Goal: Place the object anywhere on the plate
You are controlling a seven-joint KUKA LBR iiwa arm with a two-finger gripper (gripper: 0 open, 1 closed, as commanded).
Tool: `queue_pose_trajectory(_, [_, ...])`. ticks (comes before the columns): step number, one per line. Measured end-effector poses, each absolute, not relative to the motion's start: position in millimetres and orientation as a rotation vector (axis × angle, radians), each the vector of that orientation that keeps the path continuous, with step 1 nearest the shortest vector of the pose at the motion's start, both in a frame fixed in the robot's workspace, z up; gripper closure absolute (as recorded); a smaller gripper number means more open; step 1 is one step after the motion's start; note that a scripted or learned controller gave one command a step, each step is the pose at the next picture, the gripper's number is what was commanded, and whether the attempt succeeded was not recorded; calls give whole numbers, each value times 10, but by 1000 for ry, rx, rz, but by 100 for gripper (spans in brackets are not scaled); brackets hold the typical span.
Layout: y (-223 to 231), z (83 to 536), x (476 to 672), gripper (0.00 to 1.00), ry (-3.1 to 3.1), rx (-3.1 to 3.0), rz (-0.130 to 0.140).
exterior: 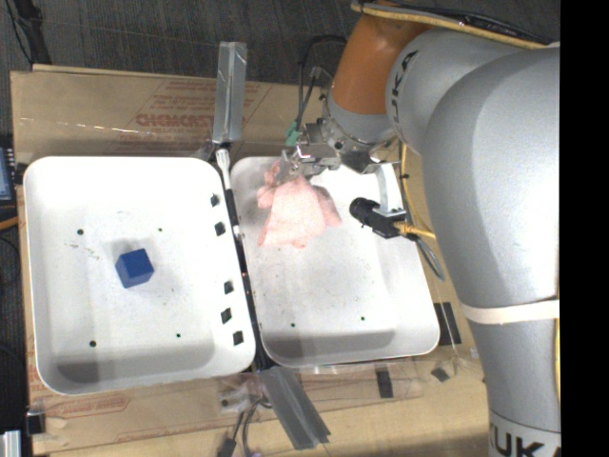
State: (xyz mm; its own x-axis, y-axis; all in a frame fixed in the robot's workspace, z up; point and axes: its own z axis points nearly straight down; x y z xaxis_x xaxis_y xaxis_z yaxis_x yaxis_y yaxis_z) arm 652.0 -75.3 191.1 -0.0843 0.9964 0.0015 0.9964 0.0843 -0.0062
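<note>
In the left bin point(38, 255) we see a blue cube point(135, 267) sitting flat on the white floor, left of centre and well apart from every wall. It is also well apart from the arm. Moving right, across the seam where the two bins meet, the right bin point(362, 293) has a pink thing point(297, 212) in its far-left part, just beside the seam. Its outline is smeared, and we cannot make out whether it is lying on the bin floor or hanging above it. The gripper point(304, 155) is directly over its far end, touching it or close to touching. We cannot tell whether the gripper is open, closed or gripping the pink thing, because that junction is small and blurred. The arm point(476, 160) fills the right side and leans in over the bin's far-right corner. We judge the pink thing to be the task's object, since the gripper is at it, though the cube could be the object instead. The main risk, as we see it, is a weak or one-edged hold, in which case the pink thing could sag or slip out during travel. It could then fall on the seam or the bin floor, short of the plate. A soft, floppy object could also drape over the plate's edge and slide off.
</note>
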Motion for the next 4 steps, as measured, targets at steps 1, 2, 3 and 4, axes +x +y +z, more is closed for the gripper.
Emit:
queue_pose_trajectory(1, [-741,2312,6520,100,-2320,-2114,3])
queue_pose_trajectory(2, [-309,2203,6285,100,-2697,-1601,6])
queue_pose_trajectory(3, [79,2194,5941,100,-2965,-1027,4])
queue_pose_trajectory(4, [587,2304,5716,100,-3112,-409,3])
